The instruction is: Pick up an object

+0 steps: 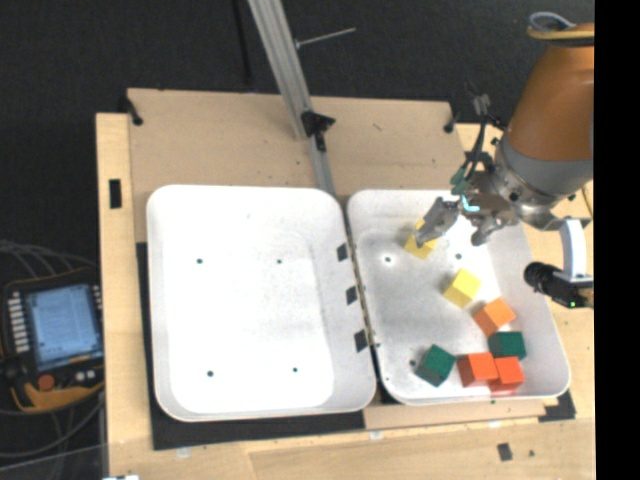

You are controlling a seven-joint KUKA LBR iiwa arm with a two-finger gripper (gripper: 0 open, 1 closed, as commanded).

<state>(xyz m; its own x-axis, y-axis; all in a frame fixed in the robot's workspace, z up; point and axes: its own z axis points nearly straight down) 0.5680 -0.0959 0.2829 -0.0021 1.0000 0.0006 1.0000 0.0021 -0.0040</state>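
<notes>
My gripper hangs over the back of the right bin, with its two fingers spread open and nothing between them. A small yellow block lies just below and left of the left fingertip, partly covered by it. Further forward in the same bin sit another yellow block, an orange block, a green block, a dark green block and two orange-red blocks side by side.
The left bin stands beside the right one, with clips along the shared edge. A grey metal strut slants down to the back of the bins. A handheld pendant lies off the bench at left.
</notes>
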